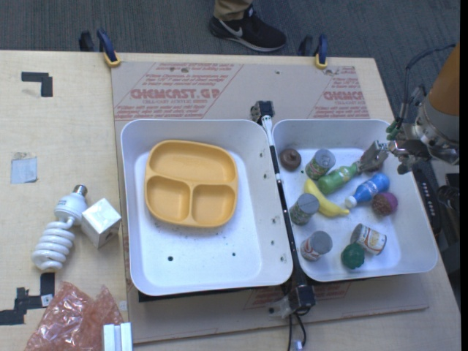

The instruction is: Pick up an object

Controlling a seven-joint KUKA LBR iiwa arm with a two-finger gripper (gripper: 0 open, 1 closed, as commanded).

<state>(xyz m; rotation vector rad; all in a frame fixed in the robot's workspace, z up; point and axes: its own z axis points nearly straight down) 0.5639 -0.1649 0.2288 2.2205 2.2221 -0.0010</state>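
The bench (pixel 66 123) spreads far to the left of the jaws, and a cardboard sheet (pixel 219 86) lies on it under both bins. The left bin (pixel 139 262) sits well away from the jaws and holds a yellow divided plate (pixel 191 183). The right bin (pixel 417 240) lies directly under the jaws. The arm (pixel 442 101) comes in from the right edge, and its gripper (pixel 376 156) hangs low over the bin's upper right part; its fingers look slightly parted with nothing plainly between them, though at this size I cannot tell for sure. Just left of the jaws, near or touching the fingertips, lies a green bottle (pixel 338 177). Just below the jaws lies a blue bottle (pixel 368 189), with a dark red ball (pixel 385 204) beside it. A banana (pixel 325 201) lies below and left of the jaws, under the green bottle. Further left stand a can (pixel 320 164) and a brown disc (pixel 291 159). Well below the jaws are two more cans (pixel 303 209) (pixel 316 246), a labelled jar (pixel 368 239) and a green ball (pixel 352 257). Far to the left, outside the bins, a light bulb (pixel 58 229) and a white cube (pixel 101 221) rest on the bench.
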